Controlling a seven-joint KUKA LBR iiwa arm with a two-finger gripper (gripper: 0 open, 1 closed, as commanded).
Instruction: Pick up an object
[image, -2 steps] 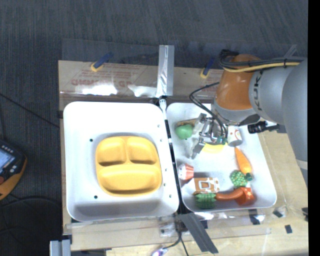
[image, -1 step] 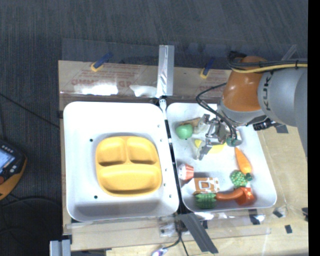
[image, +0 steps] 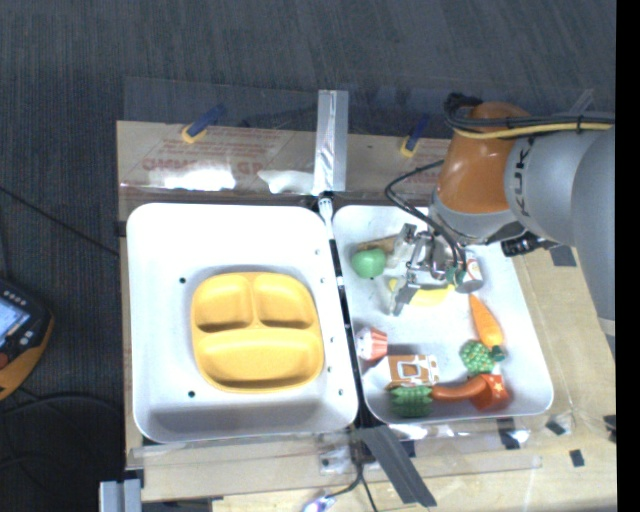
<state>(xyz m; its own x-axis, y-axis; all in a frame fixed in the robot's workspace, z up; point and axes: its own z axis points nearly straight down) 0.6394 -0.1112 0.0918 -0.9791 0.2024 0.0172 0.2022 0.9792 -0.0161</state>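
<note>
My gripper (image: 418, 272) hangs low over the upper middle of the right bin (image: 530, 345). It is just above a flat yellow object (image: 436, 294), which is partly hidden beneath it. A green apple (image: 369, 262) lies directly left of the gripper, with a small brown item (image: 377, 246) behind it. An orange carrot (image: 485, 320) lies to the lower right. A green broccoli piece (image: 482, 355), a red pepper (image: 468, 391), a small printed box (image: 411, 369), a green leafy toy (image: 410, 400) and a pink cupcake (image: 371, 343) fill the front of the bin.
The left bin (image: 160, 260) holds a yellow divided tray (image: 258, 328). A ridge (image: 340, 300) separates the two bins. The grey arm with its orange band (image: 480, 170) enters from the upper right, with cables running along it. Blue clips (image: 203, 123) sit on the back board.
</note>
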